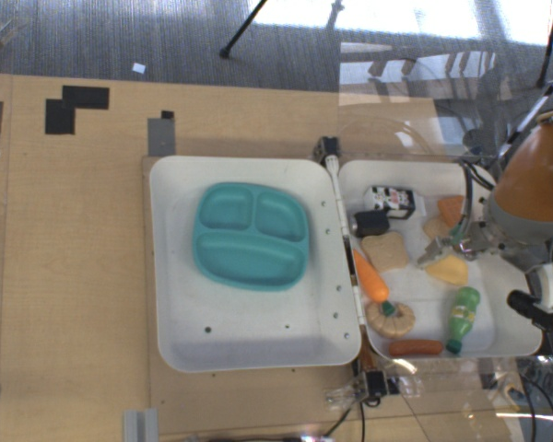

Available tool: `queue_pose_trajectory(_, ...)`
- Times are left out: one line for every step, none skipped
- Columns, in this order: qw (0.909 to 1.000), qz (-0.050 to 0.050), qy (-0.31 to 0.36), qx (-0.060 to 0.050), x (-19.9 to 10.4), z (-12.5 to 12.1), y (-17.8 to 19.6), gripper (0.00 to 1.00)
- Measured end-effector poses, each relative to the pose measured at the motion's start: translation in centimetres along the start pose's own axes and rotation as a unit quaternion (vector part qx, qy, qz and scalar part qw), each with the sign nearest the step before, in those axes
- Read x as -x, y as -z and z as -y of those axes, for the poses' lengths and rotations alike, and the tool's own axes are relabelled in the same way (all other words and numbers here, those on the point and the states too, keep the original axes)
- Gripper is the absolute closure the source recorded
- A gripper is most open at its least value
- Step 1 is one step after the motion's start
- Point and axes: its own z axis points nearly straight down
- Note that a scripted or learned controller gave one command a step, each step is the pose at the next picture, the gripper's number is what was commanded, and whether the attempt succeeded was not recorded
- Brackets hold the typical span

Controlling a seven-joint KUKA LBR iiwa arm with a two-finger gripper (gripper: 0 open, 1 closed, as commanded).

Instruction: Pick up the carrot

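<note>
- Wooden worktop (74, 274) under a slanted overhead view; grey floor beyond it with bright sun patches and tripod legs at the far side.
- Two white bins sat side by side. The left bin (180, 339) held a teal divided plate (251, 236), set roughly in the middle with bare floor all round it.
- The right bin (498, 343) was crowded: a carrot (370, 277), a slice of bread (387, 250), a small round pastry-like piece (392, 318), a sausage (416, 346), a green bottle (461, 316), a yellow wedge (449, 270), an orange piece (451, 210) and a black-and-white item (390, 200).
- The carrot lay slanted against the bin's left wall, next to the divider between bins, tip pointing toward the far side, green end just beside the pastry piece.
- Arm entered from the right; the claw (452, 244) hung over the right-hand middle of that bin, near the yellow wedge, well apart from the carrot. Could not tell whether it was wide or narrow; too small and cluttered.
- Judgement: the wall crowds one side of the carrot, the bread the other, so a grip across its width looks tight; open room lies mostly along its length.
</note>
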Motion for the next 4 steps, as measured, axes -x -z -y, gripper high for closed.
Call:
queue_pose_trajectory(0.9998,-0.002,-0.021,-0.003,0.1,-2.8,-0.2,0.00)
queue_pose_trajectory(0.9975,-0.002,0.071,-0.001,-2.1,1.6,0.0,0.00)
queue_pose_trajectory(0.9974,-0.001,0.072,0.003,-2.3,1.2,1.2,1.00)
queue_pose_trajectory(0.9994,-0.005,0.035,-0.004,-8.8,-3.6,1.6,1.00)
